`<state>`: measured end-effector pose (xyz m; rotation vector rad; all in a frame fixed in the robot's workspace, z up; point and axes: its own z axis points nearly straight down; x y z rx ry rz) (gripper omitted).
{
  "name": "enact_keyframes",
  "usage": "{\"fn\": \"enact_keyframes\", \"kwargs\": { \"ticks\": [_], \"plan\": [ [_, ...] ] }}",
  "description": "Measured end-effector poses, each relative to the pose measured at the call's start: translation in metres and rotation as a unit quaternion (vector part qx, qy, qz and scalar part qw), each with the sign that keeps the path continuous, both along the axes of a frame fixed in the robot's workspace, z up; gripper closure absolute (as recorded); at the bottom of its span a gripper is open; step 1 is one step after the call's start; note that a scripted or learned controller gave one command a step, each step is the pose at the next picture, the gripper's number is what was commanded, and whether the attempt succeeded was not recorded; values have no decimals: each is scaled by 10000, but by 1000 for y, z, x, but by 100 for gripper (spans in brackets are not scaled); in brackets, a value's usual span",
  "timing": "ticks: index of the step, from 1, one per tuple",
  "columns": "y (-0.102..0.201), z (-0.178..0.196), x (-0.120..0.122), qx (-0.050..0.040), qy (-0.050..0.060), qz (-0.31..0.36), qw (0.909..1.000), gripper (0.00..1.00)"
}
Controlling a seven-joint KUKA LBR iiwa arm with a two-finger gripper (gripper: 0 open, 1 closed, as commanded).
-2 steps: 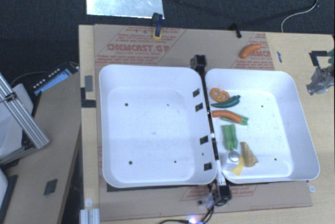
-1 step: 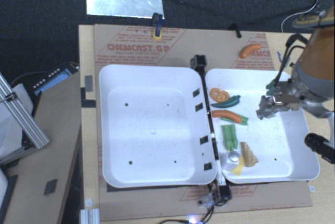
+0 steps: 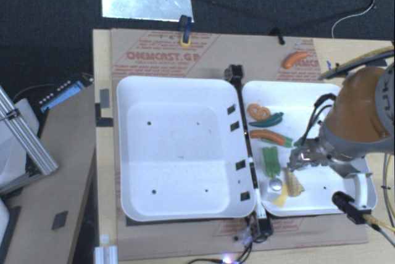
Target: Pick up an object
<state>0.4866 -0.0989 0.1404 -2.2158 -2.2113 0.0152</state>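
Lying beneath tool (image 3: 297, 162): tan object (image 3: 294, 183), long axis near-vertical; green block (image 3: 271, 159) likewise

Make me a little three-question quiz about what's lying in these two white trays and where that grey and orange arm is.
1. True or false: the long orange carrot-like piece lies in the left white bin.
2. Which item lies outside both bins, on the bench behind them: A) the green rectangular block, B) the small orange sausage-shaped piece, C) the orange pretzel-shaped piece?
3. Fill in: the two-finger gripper is over the ____ white bin.

Key: 1 false, it lies in the right bin. 2 B. 3 right.
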Motion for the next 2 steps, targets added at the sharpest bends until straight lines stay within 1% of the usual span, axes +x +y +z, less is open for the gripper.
{"fn": "enact_keyframes", "kwargs": {
  "ticks": [1,2],
  "plan": [
    [17,-57,-1,0,-67,17,10000,100],
    [-26,-55,53,-23,-108,7,9999,100]
  ]
}}
